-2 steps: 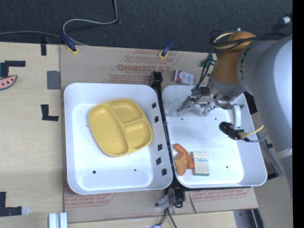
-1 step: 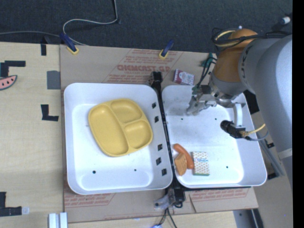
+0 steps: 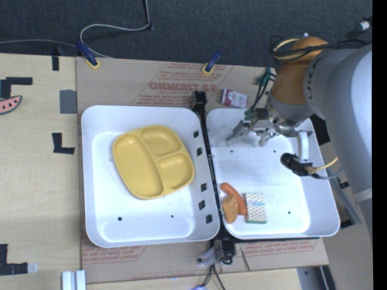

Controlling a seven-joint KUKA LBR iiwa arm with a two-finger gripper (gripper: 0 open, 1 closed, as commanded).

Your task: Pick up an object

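Reaching in from the right, the grey arm with its orange band hung over the far part of the right bin. Its gripper pointed toward the divider between the two bins, the two fingers splayed apart with nothing between them, poised above bare white bin floor. The things to be picked lay well apart from it, at the near end of that same bin: an orange, carrot-like piece lay just beside the divider, and a small patterned box lay right next to it on its right side, touching or nearly so. The left bin carried a yellow sectioned plate, set at a slant in its middle. On the desk beyond the bins lay a small printed packet on the brown cardboard sheet, near the far corner of the right bin.
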